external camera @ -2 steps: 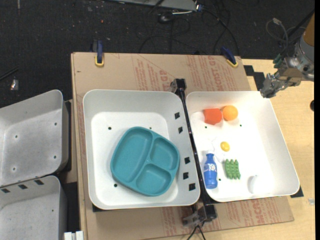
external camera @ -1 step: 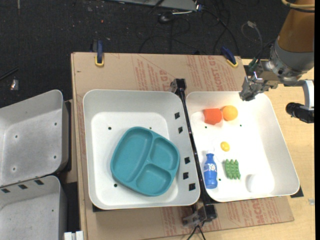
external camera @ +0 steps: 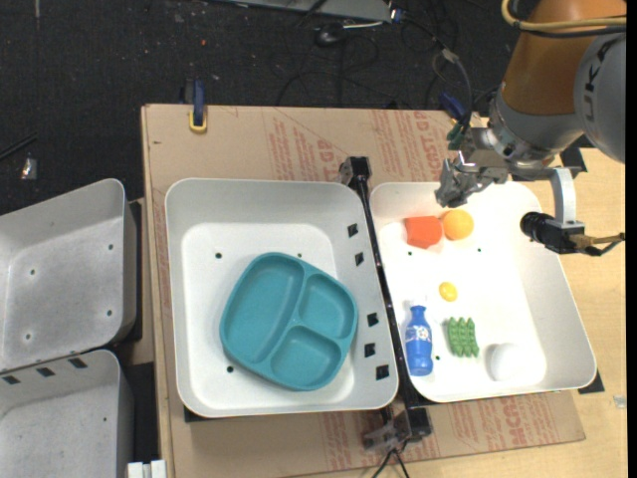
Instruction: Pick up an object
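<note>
Orange ball (external camera: 458, 225) lies near the back of the right bin (external camera: 557, 307), touching a red-orange block (external camera: 424, 231) on its left. Hand (external camera: 456, 194) hangs just above and behind the ball; finger opening cannot be made out, nothing seen gripped. Same bin: small yellow piece (external camera: 448, 291), blue bottle (external camera: 418, 340), green toy (external camera: 461, 336), white object (external camera: 503, 359). Left bin (external camera: 199, 217) holds a teal divided tray (external camera: 288, 321).

arm (external camera: 557, 68) enters from the right, orange band above the wrist; gripper (external camera: 456, 192) points down, low over the bench
</note>
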